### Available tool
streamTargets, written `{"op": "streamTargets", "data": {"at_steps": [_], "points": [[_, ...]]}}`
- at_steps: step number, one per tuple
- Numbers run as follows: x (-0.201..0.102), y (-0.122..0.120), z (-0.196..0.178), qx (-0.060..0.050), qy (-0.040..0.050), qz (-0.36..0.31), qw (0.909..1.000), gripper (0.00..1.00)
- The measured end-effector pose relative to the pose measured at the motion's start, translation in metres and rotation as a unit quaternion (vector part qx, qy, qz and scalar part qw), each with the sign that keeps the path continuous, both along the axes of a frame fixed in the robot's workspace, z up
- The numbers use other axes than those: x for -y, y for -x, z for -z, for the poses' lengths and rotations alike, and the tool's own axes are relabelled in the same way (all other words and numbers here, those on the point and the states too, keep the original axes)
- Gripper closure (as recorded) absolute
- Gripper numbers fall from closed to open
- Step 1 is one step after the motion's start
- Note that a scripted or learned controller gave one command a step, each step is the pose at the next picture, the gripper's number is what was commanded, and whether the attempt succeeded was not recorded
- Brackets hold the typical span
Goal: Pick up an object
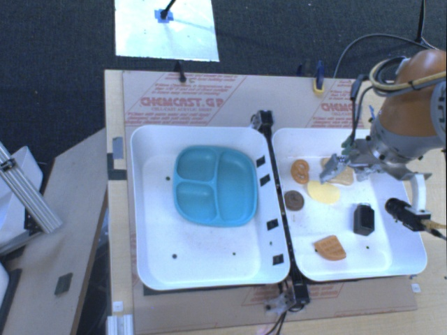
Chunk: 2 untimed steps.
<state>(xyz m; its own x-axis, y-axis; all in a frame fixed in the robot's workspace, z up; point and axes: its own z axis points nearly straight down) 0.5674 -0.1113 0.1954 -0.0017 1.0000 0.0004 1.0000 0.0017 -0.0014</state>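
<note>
Tan toast-like piece (pixel 343 176) lies in the right bin (pixel 391 267), touching the far edge of the pale yellow disc (pixel 324 192); the gripper (pixel 334 166) sits low on the disc's far side, apparently lined up for it, grip state unclear

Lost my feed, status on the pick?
Hand low in right bin, at tan piece above yellow disc. Grip unconfirmed. Black block nearby, apart.

A robot lab, a work bench (pixel 209 93) with two white bins (pixel 150 257), a robot arm (pixel 412 103), loose cables (pixel 363 44)
</note>
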Motion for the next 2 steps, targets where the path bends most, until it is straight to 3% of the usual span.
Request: {"op": "streamTargets", "data": {"at_steps": [2], "points": [[0.010, -0.009, 0.100, -0.001, 0.0000, 0.001, 1.0000, 0.00]]}}
